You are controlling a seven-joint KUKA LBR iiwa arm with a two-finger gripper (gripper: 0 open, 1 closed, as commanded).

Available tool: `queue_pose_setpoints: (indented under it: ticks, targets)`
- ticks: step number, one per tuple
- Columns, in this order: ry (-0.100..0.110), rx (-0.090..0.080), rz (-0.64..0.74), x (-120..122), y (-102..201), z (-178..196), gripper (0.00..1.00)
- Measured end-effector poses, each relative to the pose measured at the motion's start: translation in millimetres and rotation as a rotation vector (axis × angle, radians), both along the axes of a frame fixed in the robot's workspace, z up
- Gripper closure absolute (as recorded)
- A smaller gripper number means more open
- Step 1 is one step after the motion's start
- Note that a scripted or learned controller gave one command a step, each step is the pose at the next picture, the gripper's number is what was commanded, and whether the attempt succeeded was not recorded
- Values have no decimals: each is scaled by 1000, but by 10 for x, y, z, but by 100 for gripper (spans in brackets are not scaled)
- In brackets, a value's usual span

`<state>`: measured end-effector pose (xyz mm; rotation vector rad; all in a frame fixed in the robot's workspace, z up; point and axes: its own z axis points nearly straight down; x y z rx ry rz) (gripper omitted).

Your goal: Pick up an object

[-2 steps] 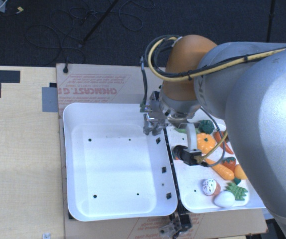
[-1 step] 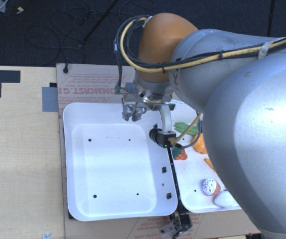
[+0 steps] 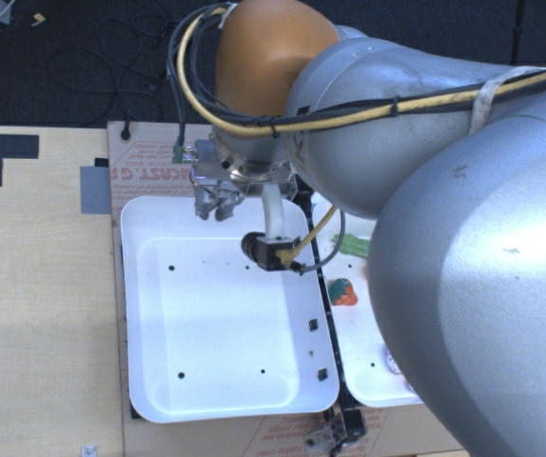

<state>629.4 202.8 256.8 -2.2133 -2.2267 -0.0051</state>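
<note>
I see the grey two-finger gripper (image 3: pixel 215 205) over the left shallow white plastic bin (image 3: pixel 149 350) | grip: can't tell | small orange-green object (image 3: pixel 343 292) in right bin (image 3: pixel 373 388)

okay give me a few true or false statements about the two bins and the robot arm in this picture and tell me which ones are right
1. The gripper is above the left bin. True.
2. An orange and green object lies in the left bin. False: it lies in the right bin.
3. The arm covers much of the right bin. True.
4. The bins sit on a bare metal bench. False: they sit on cardboard over a light wooden surface.
5. A yellow cable loops around the arm's orange band. True.
</note>
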Motion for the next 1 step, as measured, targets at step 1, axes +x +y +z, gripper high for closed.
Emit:
queue_pose_setpoints:
  ticks: [1]
  targets:
    - [11, -6, -4, 130, 410, -686, 100]
